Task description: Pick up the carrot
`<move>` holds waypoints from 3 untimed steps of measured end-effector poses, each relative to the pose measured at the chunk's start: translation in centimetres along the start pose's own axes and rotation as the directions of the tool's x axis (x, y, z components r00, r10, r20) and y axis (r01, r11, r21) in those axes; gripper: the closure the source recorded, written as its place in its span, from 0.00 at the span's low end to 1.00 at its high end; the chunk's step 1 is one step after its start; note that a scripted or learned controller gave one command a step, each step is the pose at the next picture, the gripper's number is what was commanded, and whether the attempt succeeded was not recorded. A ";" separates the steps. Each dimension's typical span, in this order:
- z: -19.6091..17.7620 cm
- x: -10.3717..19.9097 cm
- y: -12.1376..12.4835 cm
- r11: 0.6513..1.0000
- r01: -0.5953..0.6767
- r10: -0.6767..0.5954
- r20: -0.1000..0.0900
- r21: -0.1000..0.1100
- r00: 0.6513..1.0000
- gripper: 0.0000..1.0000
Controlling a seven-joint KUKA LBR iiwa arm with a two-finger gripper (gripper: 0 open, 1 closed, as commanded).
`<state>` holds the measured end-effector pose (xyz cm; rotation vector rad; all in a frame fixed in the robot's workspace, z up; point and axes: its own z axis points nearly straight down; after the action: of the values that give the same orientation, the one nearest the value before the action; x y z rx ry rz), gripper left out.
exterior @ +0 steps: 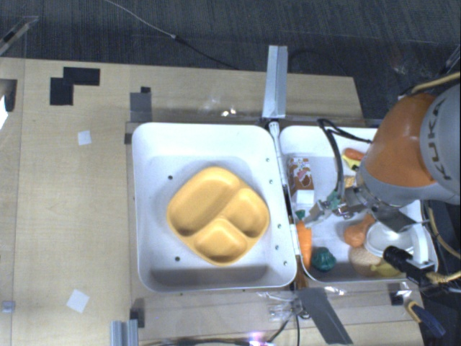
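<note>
The small orange carrot (305, 242), judged light, stiff and smooth, is best gripped mid-length at the right bin's (288, 139) seven o'clock; the end effector's (333, 206) state cannot be told.

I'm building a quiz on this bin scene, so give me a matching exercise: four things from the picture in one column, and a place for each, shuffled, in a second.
Things
1. yellow divided tray
2. carrot
3. dark green item
4. brown-and-white packet

Places
A. right bin, at its near-left wall
B. left bin, middle
C. right bin, far-left part
D. right bin, near edge, just right of the carrot

Pairs: 1-B, 2-A, 3-D, 4-C
</note>
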<state>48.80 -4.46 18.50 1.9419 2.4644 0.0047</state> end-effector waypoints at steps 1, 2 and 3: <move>0.0 0.3 0.1 0.991 0.135 -0.135 0.000 0.001 0.991 0.00; 0.0 -1.1 -0.3 0.995 -0.098 0.098 0.000 0.000 0.995 0.00; 9.6 -5.4 -0.9 0.991 -0.136 0.136 0.007 -0.014 0.991 0.00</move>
<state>49.24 -9.93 8.95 2.0954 2.3155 0.0138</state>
